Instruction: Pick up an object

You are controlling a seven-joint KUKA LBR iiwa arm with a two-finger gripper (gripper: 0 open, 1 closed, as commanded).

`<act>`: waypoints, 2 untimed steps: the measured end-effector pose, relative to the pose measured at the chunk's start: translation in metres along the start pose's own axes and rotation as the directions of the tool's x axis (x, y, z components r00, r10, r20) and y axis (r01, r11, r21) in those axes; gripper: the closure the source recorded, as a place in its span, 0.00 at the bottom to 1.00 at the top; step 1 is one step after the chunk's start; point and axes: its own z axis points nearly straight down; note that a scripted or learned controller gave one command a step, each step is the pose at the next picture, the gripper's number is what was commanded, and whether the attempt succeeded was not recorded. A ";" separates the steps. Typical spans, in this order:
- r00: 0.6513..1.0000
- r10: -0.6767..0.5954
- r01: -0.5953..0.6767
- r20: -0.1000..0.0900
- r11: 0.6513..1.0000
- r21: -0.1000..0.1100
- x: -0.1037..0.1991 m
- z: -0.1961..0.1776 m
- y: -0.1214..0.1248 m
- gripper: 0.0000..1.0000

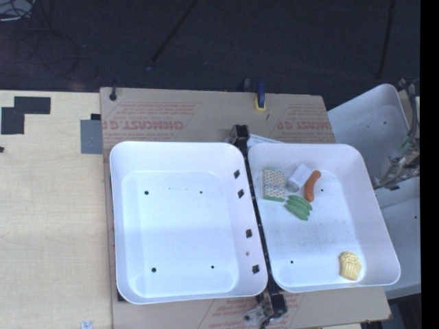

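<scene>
Worktop [48, 211] of pale wood carries a printed cardboard sheet [178, 118], and two white bins sit on it side by side; beyond lies dark floor [206, 33] with loose cables. What looks like the gripper [405, 157] sits blurred at the far right edge, outside the bins, and whether it is open or closed cannot be told. Left of it, in the nearer bin [370, 204], lie an orange sausage [313, 185], a green pod [298, 207] and a patterned block [274, 184]. A yellow corn piece [350, 266] lies below-left. The other bin [178, 221] lies farther left.

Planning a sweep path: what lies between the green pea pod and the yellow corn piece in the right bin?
Bare white bin floor separates the pea pod from the corn, per the camera view.
</scene>
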 end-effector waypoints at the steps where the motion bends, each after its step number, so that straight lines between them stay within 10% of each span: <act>1: 1.000 0.001 -0.001 -0.005 1.000 0.007 0.011 0.016 -0.056 1.00; 2: 1.000 -0.002 0.002 -0.001 1.000 0.001 0.000 0.021 -0.006 1.00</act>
